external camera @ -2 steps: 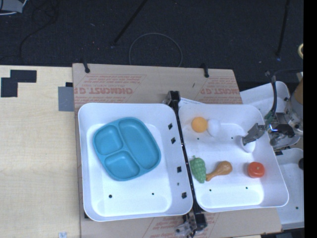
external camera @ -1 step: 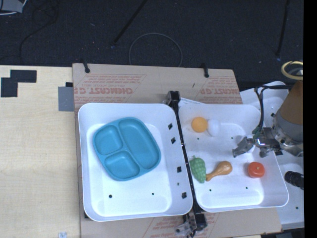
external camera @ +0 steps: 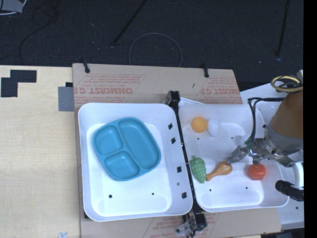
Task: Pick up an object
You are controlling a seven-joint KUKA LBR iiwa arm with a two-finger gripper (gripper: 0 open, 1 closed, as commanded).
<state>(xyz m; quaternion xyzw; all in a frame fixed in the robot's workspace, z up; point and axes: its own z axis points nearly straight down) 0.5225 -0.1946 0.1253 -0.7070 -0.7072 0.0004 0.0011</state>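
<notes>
Fingers of the gripper [external camera: 243, 152] are spreading wide with nothing between them, hanging over the right bin [external camera: 233, 202], just beside the top end of the tan drumstick [external camera: 219, 171] and up-left of the red tomato [external camera: 256, 171]. Taking that drumstick as the landmark, a green bumpy vegetable [external camera: 198, 169] is touching its lower left end, an orange ball [external camera: 199, 125] and a white ball [external camera: 214, 128] are sitting side by side above it, and a blue divided plate [external camera: 127, 148] is lying well to its left in the left bin [external camera: 99, 202] on the bench [external camera: 34, 157].
</notes>
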